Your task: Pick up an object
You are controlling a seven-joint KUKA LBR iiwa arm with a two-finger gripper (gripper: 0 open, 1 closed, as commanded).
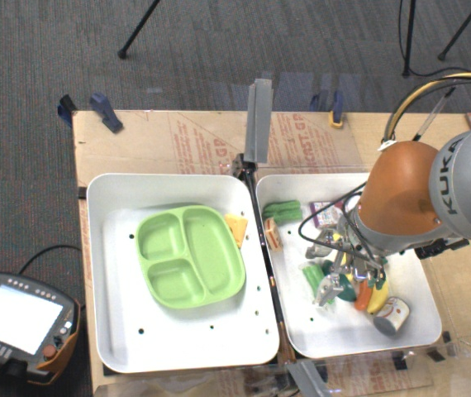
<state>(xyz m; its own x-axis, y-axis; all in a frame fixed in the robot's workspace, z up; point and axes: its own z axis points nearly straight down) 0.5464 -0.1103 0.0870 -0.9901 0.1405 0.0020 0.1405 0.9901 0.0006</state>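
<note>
My gripper [335,284] hangs low in the right bin [302,341], among a heap of small toys. Right under it lie a green piece [314,278], an orange piece [363,297] and a yellow piece [378,300]. A grey and white cup [391,314] lies on its side just right of them. A green leafy item [282,210] and a small sandwich-like item [272,235] sit at the bin's upper left. The orange wrist band [401,193] covers part of the bin. The heap hides the fingertips.
The left bin [116,304] holds a green divided plate [191,255] with a yellow wedge [236,226] at its right edge. A grey post [259,126] rises between the bins. A pendant with a screen [21,325] lies at lower left.
</note>
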